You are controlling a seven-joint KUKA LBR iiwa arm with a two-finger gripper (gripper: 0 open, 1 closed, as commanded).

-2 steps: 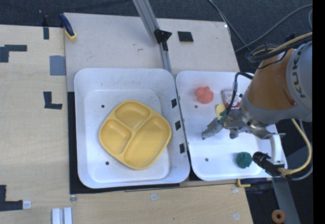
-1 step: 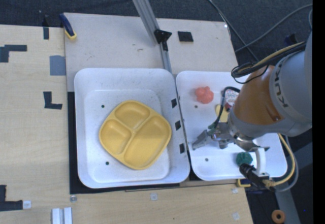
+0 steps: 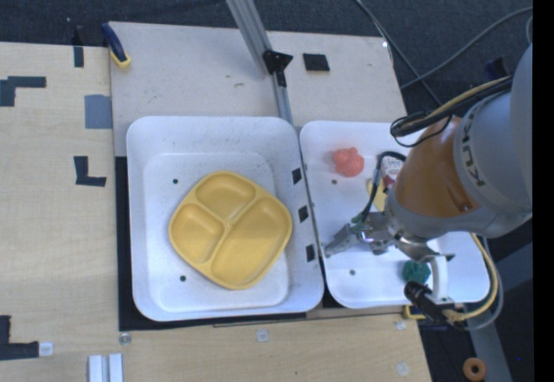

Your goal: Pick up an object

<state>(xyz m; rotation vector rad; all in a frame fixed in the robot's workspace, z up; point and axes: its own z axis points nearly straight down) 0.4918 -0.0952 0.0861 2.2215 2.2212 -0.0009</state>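
Tool [image 3: 339, 241] low over the right bin [image 3: 322, 198], near that bin's left wall; finger state cannot be told. Pink-red lumpy object [image 3: 349, 161] lies on the right bin's floor, toward its far side, apart from the tool. Small teal object [image 3: 416, 270] near the right bin's near edge, beside the wrist. Yellow divided plate [image 3: 230, 229] rests in the left bin [image 3: 143, 164].

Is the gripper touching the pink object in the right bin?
Apart. In the camera view the gripper sits low near the left wall of the right bin, while the pink object lies higher up, with bare white floor between them.
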